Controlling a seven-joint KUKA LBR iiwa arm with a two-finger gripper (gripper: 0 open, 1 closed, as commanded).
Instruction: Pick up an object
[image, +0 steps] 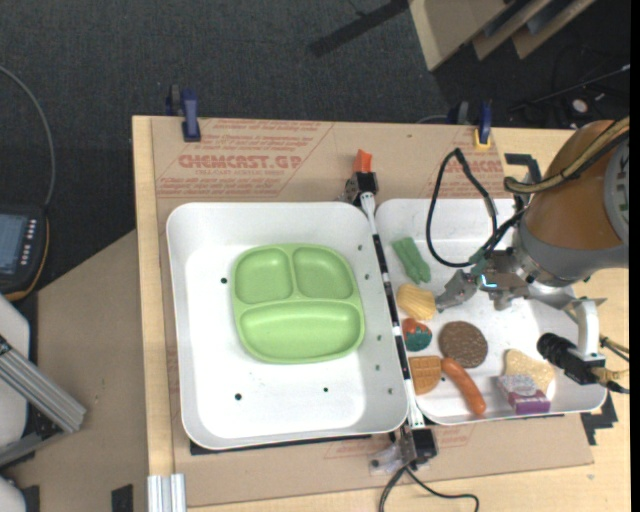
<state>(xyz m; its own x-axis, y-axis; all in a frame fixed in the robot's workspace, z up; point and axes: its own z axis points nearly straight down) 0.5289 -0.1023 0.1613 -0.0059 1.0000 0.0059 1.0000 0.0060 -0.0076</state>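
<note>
The right bin holds several toy foods. A green pod lies near its left wall, with a yellow piece and a teal and red round piece below it. A brown round patty, an orange waffle piece and a sausage lie toward the front. A pale wedge and a purple block sit at the front right. My gripper hovers in the right bin, just right of the yellow piece and above the patty. Nothing shows in its grasp.
The left bin carries a green divided plate. A black cable loops over the right bin's back part. The grey and orange arm covers the bin's right side. Clamps stand at the seam between the bins.
</note>
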